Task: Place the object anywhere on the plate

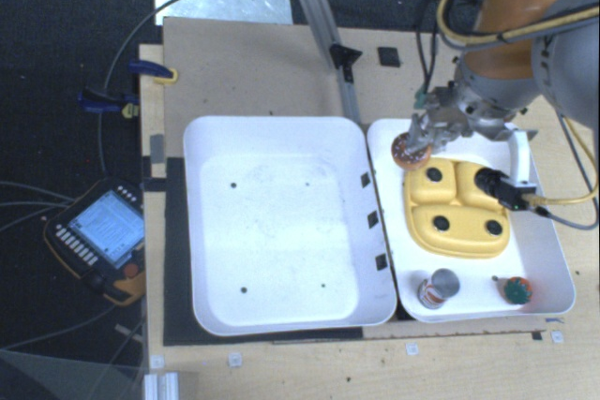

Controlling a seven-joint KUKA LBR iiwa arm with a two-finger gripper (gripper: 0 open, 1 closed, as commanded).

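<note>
Brown bench board [253, 70] carries two shallow white bins side by side, with dark carpet around it. Your gripper [419, 138] hangs over the far left corner of the right bin [553, 267], its fingers pointing down and to the left. At their tips sits a small round brownish object [407, 152] with a pale speckled face, just off the far left corner of the yellow plate [457, 206]. You should note that the fingers reach this object, but I cannot tell whether they are closed on it or merely beside it, nor how wide they stand. The object lies over the bin floor at the plate's edge, not on the plate.

The plate is a yellow sectioned tray with three compartments, each marked by a dark spot. A black piece of the arm [497, 185] overlaps its right side. Nearer the camera in the same bin stand a small metal can [437, 288] and a green and red toy [517, 289], well apart from each other. The left bin [272, 220] lies beside it. A teach pendant [101, 234] rests on the carpet at far left.
</note>
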